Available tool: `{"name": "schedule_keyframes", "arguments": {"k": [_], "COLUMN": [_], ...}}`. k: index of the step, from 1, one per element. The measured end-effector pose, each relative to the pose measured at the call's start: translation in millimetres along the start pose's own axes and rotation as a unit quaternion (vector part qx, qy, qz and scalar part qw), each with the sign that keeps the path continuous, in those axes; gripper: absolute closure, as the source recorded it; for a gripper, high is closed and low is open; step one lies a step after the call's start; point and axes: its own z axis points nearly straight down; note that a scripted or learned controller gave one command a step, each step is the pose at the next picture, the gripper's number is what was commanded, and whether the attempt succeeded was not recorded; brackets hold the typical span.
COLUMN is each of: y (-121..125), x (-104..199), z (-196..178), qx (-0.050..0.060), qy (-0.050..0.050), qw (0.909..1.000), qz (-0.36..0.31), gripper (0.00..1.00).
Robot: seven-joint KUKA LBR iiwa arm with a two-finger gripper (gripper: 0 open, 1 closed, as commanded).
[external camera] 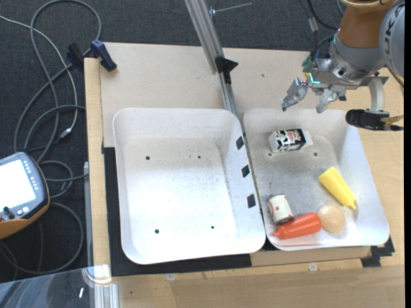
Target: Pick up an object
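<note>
Grey KUKA arm (392,24) wearing orange band, small teal light glowing just above two pale metal fingers (294,96) of gripper (308,101).

We found left bin (173,185) floor bare, open from above. Right bin (359,165) crowded along near edge: small can (280,208), orange carrot-shaped piece (299,226), beige ball (332,219), yellow piece (338,186) close together. Black-white box (289,140) sat alone near far wall, bare floor around it. Slanted metal rail (207,37) blocked far side between bins. Gripper (309,99) hung above far rim, fingers spread.
</note>
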Motion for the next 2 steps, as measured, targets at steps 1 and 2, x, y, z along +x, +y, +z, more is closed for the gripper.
{"name": "schedule_keyframes", "arguments": {"k": [1,2], "y": [1,6], "x": [0,9], "z": [-3,49], "qx": [-0.003,0.0], "qy": [-0.001,-0.001], "qw": [1.0,1.0], "qz": [-0.001,-0.001], "gripper": [0.0,0.0]}}
